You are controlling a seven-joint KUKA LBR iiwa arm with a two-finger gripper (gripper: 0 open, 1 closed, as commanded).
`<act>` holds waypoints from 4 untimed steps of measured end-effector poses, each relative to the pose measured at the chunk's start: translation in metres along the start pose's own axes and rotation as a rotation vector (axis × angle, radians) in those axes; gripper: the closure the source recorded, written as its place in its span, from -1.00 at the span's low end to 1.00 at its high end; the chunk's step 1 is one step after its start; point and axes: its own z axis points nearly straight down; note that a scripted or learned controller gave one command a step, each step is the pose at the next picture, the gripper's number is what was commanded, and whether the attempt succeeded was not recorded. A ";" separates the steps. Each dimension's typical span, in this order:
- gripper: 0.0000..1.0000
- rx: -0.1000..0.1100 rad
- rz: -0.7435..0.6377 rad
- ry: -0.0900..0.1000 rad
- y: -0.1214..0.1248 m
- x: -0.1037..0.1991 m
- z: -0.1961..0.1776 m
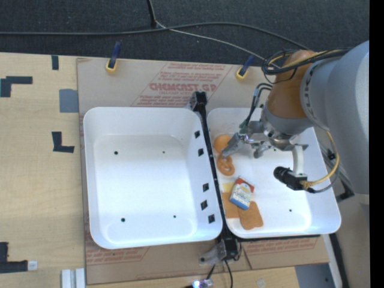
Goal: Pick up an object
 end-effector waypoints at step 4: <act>-1.00 -0.015 0.004 -0.006 -0.053 0.003 0.024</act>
